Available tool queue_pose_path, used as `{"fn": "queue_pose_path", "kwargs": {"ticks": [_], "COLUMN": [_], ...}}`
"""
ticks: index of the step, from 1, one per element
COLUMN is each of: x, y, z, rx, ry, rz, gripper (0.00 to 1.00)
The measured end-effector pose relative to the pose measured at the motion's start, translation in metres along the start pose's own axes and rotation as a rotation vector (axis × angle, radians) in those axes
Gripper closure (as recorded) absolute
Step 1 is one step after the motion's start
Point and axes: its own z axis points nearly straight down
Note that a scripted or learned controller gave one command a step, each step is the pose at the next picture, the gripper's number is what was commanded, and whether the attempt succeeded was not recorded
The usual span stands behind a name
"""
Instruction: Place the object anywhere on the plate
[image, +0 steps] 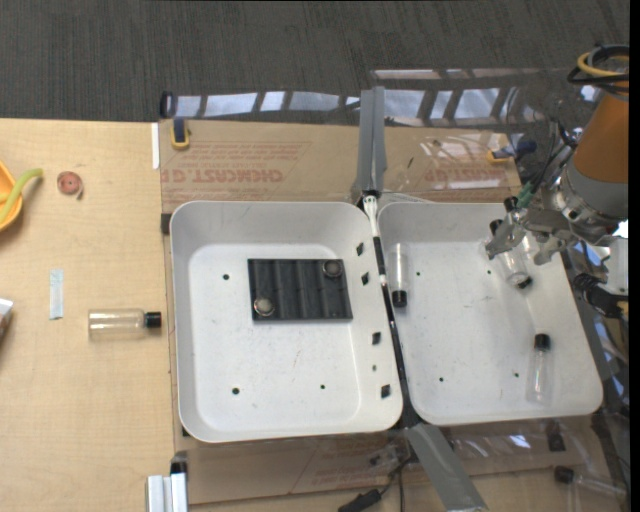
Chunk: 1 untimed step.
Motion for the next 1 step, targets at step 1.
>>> {"fn": "queue_pose_path", "kwargs": {"ticks": [1], "x": [-0.0394], "y": [0.0692], "z": [-0.0952], "rx": [-0.001], "ry": [0.000], "rz": [0.024], "gripper": [1.00]}}
